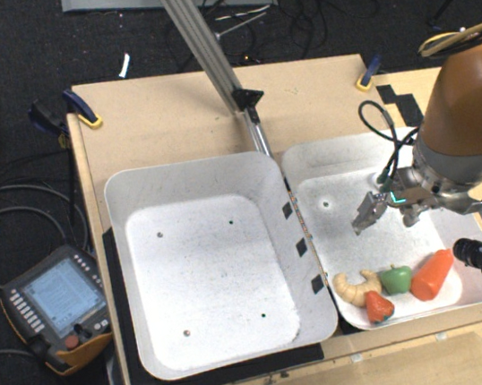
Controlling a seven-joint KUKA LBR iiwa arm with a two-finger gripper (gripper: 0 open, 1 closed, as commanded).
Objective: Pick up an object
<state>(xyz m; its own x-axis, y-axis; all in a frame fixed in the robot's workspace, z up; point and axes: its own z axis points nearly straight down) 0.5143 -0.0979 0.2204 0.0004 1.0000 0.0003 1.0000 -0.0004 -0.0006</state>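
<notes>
nothing is picked yet: the claw (387, 210) hangs open and unladen in the right bin (327, 164), far of the carrot (432, 275).

The grey arm with its orange band (472, 105) is cut off by the right edge, so its upper links cannot be seen. It covers the far right corner of the right-hand shallow white plastic bin (327, 164) behind the two-finger gripper (389, 212). The gripper's fingers are small and blurred against the bin floor. Below and right of the gripper, a black cylindrical fitting (480, 258) hides part of the bin's rim. Beside it, the small red strawberry-shaped toy (378, 305) overlaps the lower end of the cream curved toy (356, 287).
</notes>
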